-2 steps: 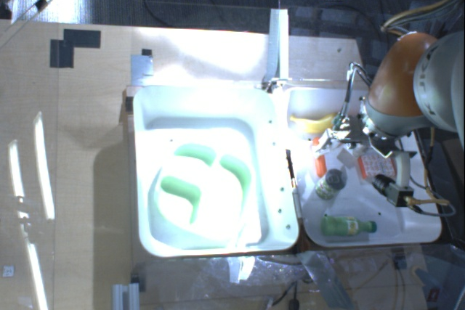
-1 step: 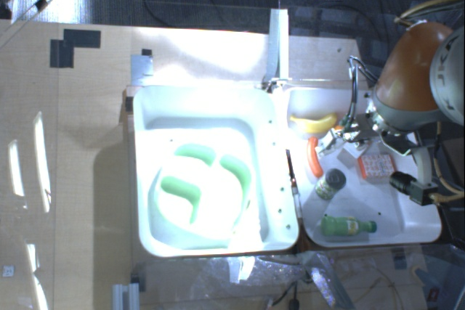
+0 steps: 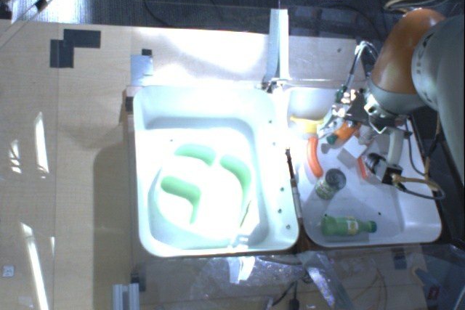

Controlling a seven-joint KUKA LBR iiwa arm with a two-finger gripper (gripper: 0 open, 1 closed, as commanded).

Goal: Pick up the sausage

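Probably light, smooth, a bit slippery: curved orange sausage [image 3: 313, 157] in right bin [image 3: 425, 218], best pinched mid-length across its narrow width; gripper [image 3: 338, 125] just above, opening impossible to tell

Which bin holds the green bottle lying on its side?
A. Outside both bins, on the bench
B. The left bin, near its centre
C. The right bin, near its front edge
C: the green bottle lies on its side in the right bin, near the front wall, below the small can.
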